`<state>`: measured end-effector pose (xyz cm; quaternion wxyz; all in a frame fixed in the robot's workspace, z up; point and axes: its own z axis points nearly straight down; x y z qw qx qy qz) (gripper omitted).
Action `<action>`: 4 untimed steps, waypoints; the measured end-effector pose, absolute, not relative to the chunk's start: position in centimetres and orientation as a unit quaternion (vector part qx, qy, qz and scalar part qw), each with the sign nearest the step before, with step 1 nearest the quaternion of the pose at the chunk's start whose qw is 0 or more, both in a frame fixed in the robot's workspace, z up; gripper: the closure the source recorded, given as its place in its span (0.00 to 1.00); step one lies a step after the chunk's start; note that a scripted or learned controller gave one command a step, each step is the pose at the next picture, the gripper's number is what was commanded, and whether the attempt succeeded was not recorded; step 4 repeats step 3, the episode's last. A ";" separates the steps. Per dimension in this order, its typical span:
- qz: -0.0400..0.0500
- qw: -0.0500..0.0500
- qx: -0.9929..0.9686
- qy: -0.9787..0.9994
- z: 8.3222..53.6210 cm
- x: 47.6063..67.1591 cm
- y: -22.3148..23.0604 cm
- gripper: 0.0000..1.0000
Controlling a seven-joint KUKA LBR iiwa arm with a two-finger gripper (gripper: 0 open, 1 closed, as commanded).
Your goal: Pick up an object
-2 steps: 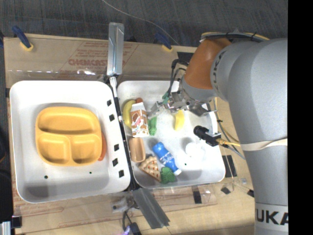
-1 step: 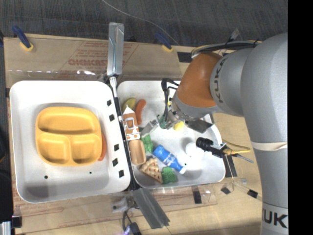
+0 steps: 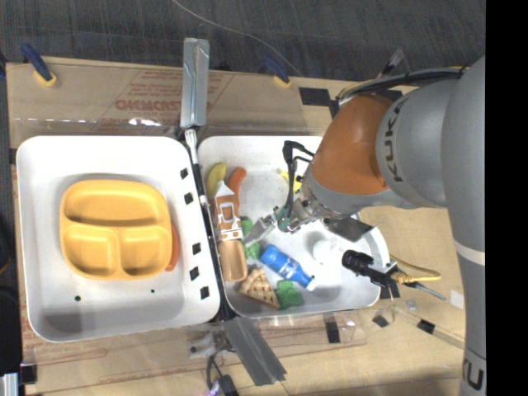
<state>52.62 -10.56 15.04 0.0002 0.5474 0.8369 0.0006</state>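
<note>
Nearby, a blue bottle point(image 3: 286, 266) lies beside green toys point(image 3: 289, 293).

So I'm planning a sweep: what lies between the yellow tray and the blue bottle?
In the camera view, the bins' rims and a brown bottle.

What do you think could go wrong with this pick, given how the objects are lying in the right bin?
1. The gripper sits low in the right bin amid close-packed items; the blue bottle, green piece and waffle-patterned wedge nearly touch, so closing may nudge neighbours or catch two things.
2. The bottle looks round and lies on its side, so it could roll or slip away.
3. Objects by the divider, such as the banana, leave little finger room.
</note>
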 end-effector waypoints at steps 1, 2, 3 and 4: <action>-0.001 -0.003 0.553 0.833 9.8 47.5 -13.0 0.00; 0.000 -0.001 0.551 0.835 10.9 47.7 -12.9 1.00; 0.001 -0.001 0.730 0.683 19.2 56.1 -5.0 1.00; 0.001 -0.001 0.730 0.683 19.2 56.1 -5.0 1.00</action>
